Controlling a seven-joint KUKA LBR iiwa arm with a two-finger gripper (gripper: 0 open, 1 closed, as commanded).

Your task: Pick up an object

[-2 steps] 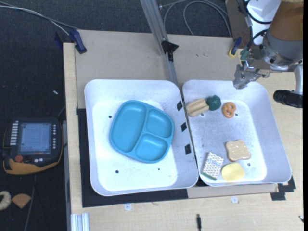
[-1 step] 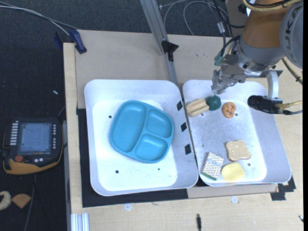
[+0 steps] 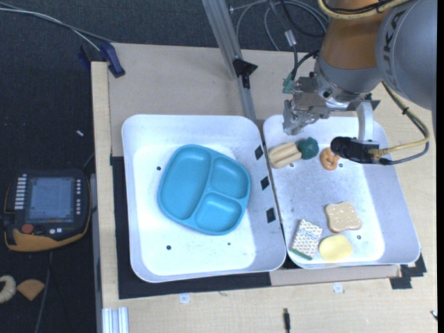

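Note:
My gripper (image 3: 297, 122) hangs over the far left corner of the right bin (image 3: 368, 193), just above a tan cylinder-shaped piece (image 3: 284, 154) and a dark green round piece (image 3: 307, 146). Nothing shows between its fingers. A small orange ring-like piece (image 3: 329, 160) lies just right of the green one. Nearer the front of that bin lie a toast slice (image 3: 343, 217), a yellow rounded piece (image 3: 336, 248) and a patterned white wedge (image 3: 306, 238).
The left bin (image 3: 139, 186) holds a blue divided plate (image 3: 205, 188). A metal pole (image 3: 225, 40) slants up behind the bins. A black cylinder (image 3: 354, 149) on the arm juts over the right bin. A handheld pendant (image 3: 47, 207) lies off the bench at left.

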